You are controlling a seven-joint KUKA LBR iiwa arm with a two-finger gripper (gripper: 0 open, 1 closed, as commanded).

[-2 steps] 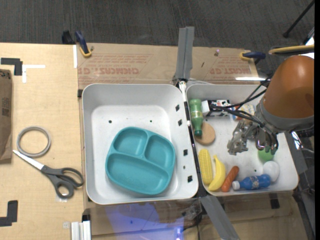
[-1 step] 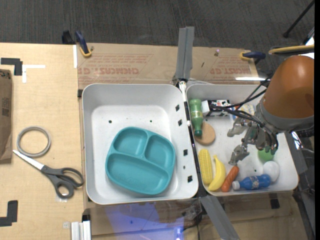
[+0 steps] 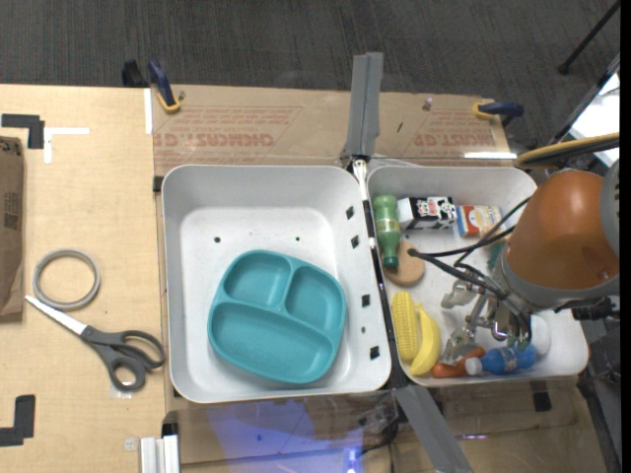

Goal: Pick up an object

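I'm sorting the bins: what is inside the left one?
The left bin holds one teal divided plate, lying flat with its three sections bare. Whatever lies under the plate is covered.

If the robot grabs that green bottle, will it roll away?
Probably. The green bottle lies on its side by the right bin wall, and its round body may roll or slip from the gripper. It looks like a plastic toy, so likely light and stiff.
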